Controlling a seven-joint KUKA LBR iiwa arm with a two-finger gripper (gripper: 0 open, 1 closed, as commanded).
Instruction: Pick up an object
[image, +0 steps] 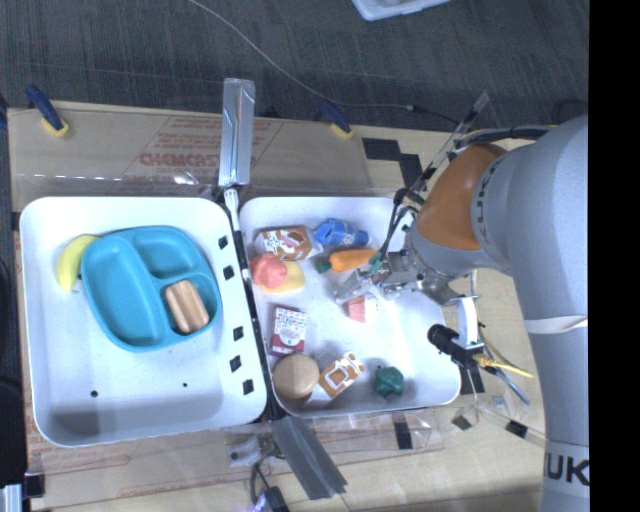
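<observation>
Near the middle of the right bin (425, 215), the claw (362, 285) hangs low over a small pink-and-white block (360, 308); whether it is open or closed cannot be told. The block lies flat on the bin floor, pale pink, squarish. Just beyond lie an orange carrot (350, 259) and a blue packet (338, 234). Toward the near edge sits a green lump (389, 380).

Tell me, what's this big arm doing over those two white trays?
The grey arm reaches into the right bin, which holds small toy foods; its gripper is low among them, near a carrot and a small pink block. Whether it has grasped anything can't be told. The left bin holds a blue divided plate and a banana.
</observation>
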